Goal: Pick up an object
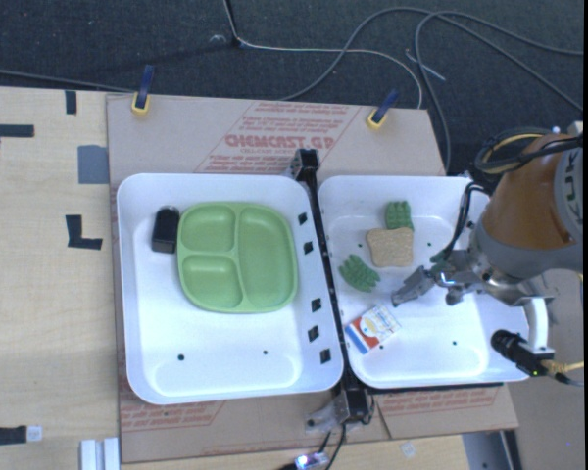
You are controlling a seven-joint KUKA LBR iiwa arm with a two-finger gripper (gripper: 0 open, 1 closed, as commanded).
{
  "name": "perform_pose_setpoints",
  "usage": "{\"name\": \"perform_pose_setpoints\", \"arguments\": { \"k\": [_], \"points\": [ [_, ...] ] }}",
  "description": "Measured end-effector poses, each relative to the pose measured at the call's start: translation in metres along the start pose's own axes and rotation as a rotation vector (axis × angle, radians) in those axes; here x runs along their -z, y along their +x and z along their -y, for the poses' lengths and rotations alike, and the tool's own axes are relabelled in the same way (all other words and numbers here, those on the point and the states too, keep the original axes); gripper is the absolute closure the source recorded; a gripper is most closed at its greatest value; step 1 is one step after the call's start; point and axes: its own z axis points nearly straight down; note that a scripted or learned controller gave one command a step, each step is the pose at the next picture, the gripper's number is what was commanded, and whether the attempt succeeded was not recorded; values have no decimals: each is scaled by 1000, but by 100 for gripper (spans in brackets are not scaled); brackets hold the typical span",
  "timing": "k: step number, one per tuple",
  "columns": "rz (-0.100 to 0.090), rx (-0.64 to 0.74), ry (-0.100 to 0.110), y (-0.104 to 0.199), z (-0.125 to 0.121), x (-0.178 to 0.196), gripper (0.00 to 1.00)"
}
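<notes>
The right bin (421, 360) holds a tan slice of bread (390, 248), a green toy (399, 214) behind it, a second green toy (359, 273) to its left, and a small red, white and blue packet (372, 327) nearer the front. My gripper (433, 292) hangs over the middle of the right bin, just right of the bread and above the packet. It is open, its fingers (410, 290) are spread, and nothing sits between them.
The left bin (142, 292) holds a green divided plate (238, 257) with a small black block (165, 229) at its left. A black divider with clips (318, 262) runs between the bins. The arm's orange band (529, 199) rises at the right.
</notes>
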Motion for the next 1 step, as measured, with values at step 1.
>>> {"name": "perform_pose_setpoints", "arguments": {
  "k": [1],
  "points": [
    [-1,-1,0,5,5,-45,0]
  ]
}}
